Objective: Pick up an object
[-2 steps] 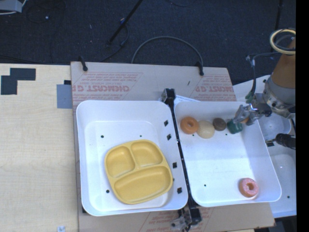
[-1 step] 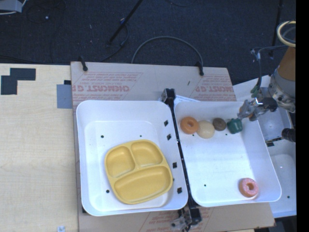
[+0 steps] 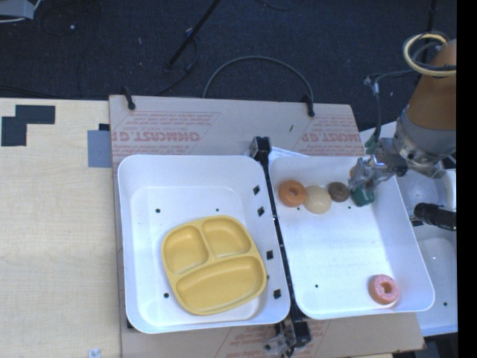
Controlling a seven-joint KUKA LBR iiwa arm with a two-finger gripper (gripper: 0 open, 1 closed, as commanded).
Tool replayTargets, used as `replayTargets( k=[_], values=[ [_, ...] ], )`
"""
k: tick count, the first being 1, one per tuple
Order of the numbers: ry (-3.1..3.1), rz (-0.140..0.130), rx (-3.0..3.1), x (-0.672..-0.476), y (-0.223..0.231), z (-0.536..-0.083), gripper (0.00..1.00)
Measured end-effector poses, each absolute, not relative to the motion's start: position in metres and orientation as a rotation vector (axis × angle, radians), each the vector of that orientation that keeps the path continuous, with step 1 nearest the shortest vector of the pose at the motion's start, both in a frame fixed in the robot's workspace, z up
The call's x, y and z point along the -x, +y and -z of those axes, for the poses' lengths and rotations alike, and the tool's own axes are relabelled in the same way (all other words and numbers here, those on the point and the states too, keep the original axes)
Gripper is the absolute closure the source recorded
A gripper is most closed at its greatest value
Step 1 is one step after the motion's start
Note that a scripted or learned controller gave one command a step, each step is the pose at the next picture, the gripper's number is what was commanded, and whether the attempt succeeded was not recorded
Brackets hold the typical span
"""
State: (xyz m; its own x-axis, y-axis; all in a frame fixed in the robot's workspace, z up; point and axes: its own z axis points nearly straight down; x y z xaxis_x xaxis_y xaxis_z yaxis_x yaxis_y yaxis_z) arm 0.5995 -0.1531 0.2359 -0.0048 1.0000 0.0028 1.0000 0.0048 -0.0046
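- Pink-frosted doughnut (image 3: pixel 384 289) is what you meet first, lying alone in the near right corner of the right bin (image 3: pixel 350 274), well apart from everything else in it.
- Beside it, in the left bin (image 3: pixel 141 200), you see a yellow divided plate (image 3: pixel 215 264) with three compartments, lying flat and turned at a slant toward the bin's near edge.
- Between the two bins you can follow a black divider strip (image 3: pixel 270 222) running from near to far.
- Further back in the right bin, you find three small things in a row: an orange doughnut (image 3: pixel 292 193) on the left, a pale cream ball (image 3: pixel 318 200) just beside it, and a brown lump (image 3: pixel 338 192) next to that.
- Right of the brown lump you see the gripper (image 3: pixel 362 189), low over the far right part of the bin, with a teal tip near the lump; you cannot tell how its fingers stand, and nothing shows between them.
- Behind it the arm (image 3: pixel 431 103) rises at the right, grey at the wrist with the orange band above.
- Under both bins lies a cardboard sheet (image 3: pixel 223 125) with red print, on the pale wooden worktop (image 3: pixel 52 237).
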Motion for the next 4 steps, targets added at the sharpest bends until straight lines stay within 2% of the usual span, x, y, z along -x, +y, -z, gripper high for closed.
replayTargets(
  k=[2,3,4],
  values=[
    [-2.222,-0.004,2.211,-0.578,-0.044,-0.216,1.00],
    [-2.223,-0.004,2.211,-0.566,0.008,-0.228,1.00],
    [-2.224,-0.004,2.212,-0.569,0.059,-0.227,1.00]
  ],
)
